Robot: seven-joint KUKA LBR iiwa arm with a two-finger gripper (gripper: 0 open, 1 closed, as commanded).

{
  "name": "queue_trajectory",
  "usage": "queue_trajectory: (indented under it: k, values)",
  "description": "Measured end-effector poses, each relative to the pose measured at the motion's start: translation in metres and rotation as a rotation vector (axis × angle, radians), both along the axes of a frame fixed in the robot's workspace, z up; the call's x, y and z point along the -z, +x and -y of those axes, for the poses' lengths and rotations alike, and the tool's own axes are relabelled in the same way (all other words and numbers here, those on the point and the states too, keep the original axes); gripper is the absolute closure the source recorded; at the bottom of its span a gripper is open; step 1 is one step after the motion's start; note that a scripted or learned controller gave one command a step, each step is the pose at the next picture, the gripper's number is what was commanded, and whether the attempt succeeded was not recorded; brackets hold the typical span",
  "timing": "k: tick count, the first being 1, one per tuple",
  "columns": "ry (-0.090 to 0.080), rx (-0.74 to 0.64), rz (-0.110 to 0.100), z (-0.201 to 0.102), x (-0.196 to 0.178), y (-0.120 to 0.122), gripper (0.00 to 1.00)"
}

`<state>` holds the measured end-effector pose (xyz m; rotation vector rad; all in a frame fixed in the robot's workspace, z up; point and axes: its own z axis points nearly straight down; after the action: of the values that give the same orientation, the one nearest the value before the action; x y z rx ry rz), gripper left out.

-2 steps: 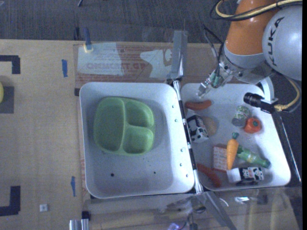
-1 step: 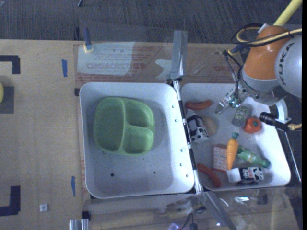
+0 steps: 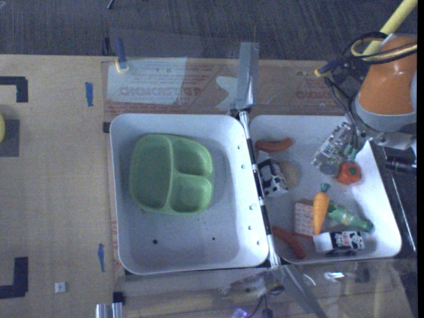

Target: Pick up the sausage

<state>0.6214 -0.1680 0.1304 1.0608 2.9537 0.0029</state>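
The metallic gripper (image 3: 336, 148) is hanging over the right white bin (image 3: 387, 207), just beside a small red tomato (image 3: 349, 172), with its opening impossible to judge, while the reddish-brown sausage (image 3: 274, 144) is lying near this bin's far left corner, apart from the gripper.

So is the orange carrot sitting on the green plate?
No, the carrot lies in the right bin among other toys, while the green plate sits by itself in the left bin.
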Motion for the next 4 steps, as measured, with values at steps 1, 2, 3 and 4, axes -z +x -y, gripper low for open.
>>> queue_trajectory:
  k: [1,2,3,4]
  values:
    - [-0.003,-0.124,0.006,0.016,0.043,0.038,1.00]
    - [-0.004,-0.122,0.017,0.016,0.030,0.041,1.00]
    - [-0.005,-0.120,0.027,0.016,0.017,0.043,1.00]
    - [-0.006,-0.117,0.037,0.017,0.005,0.045,1.00]
